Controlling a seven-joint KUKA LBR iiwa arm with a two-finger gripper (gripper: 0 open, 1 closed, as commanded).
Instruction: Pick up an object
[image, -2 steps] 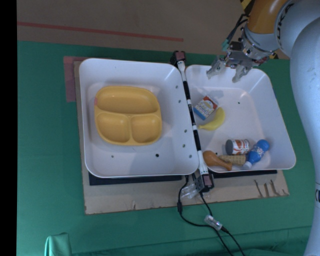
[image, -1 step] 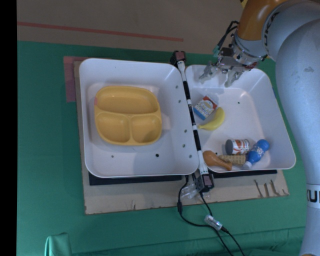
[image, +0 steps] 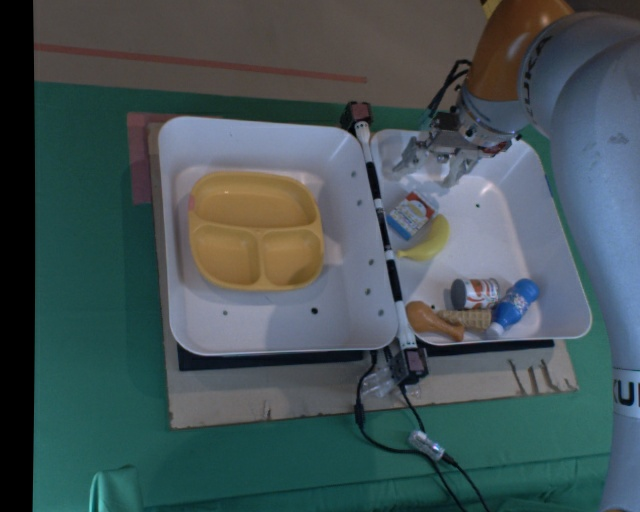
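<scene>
My gripper (image: 432, 165) hangs over the far left part of the right bin (image: 520, 215), fingers spread open with nothing between them. Just below it lies a small white carton with blue and red print (image: 411, 214), and next to that a yellow banana (image: 428, 241). Along the near wall of the same bin lie a chicken drumstick (image: 433, 319), an ice cream cone (image: 468, 319), a small can (image: 475, 292) and a blue-and-white bottle (image: 512, 307).
The left bin (image: 200, 305) holds a yellow divided plate (image: 256, 229). A black-and-white divider strip (image: 378, 215) runs between the bins. Cables (image: 420, 440) trail over the green cloth in front of the bench.
</scene>
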